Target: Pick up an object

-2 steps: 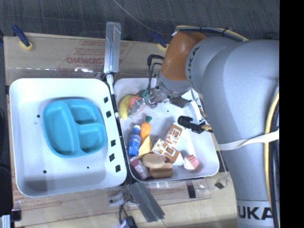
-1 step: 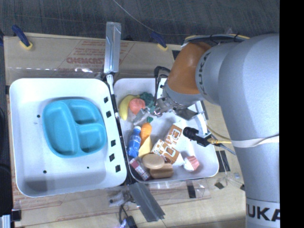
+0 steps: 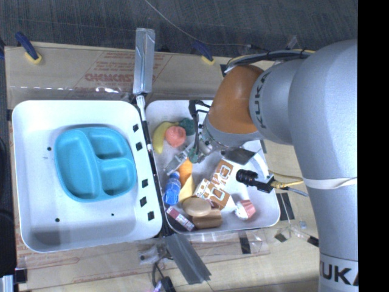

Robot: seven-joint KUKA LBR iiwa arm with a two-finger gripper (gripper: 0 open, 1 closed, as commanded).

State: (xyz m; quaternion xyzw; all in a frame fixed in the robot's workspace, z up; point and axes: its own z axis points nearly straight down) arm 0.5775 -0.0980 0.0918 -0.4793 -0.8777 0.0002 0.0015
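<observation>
Objects (image 3: 206, 193) lie heaped in the right bin (image 3: 267, 215), beside the blue tray (image 3: 94, 163). Bent over that bin, the arm (image 3: 285, 108) lowers its tool (image 3: 193, 154) among them; its grip state cannot be told.

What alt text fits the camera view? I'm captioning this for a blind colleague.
A grey robot arm reaches from the right into the right bin, crowded with small items including a banana and a blue bottle. The left bin holds a blue divided tray.
</observation>
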